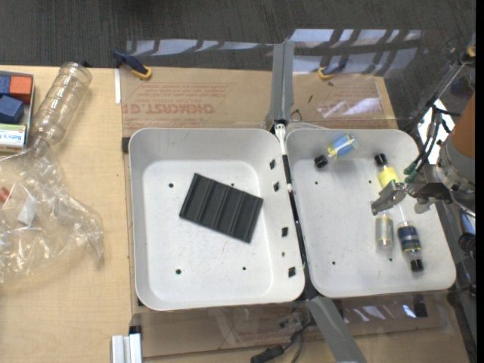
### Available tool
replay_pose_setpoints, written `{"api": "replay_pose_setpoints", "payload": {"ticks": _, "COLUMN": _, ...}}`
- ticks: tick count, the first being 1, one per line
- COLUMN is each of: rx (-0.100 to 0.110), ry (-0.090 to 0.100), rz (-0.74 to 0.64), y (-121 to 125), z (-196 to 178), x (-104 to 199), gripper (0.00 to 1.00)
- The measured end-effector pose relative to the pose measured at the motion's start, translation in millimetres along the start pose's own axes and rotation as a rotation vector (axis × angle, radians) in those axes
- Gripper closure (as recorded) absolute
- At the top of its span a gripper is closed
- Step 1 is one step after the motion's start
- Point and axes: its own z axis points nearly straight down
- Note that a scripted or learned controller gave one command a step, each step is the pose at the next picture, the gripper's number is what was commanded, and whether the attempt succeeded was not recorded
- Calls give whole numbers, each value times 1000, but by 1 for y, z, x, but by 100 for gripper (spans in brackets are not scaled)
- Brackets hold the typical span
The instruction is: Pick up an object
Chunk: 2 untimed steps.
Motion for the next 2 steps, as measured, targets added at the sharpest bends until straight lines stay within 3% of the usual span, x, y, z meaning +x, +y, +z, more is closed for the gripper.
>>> {"api": "replay_pose_setpoints", "payload": {"ticks": 1, "rx": 1, "ry": 1, "rz": -87, "y": -9, "z": 110, "x": -45, "gripper": 0}}
{"api": "replay_pose_setpoints", "payload": {"ticks": 2, "rx": 0, "ry": 1, "rz": -86, "y": -8, "z": 100, "x": -46, "gripper": 100}}
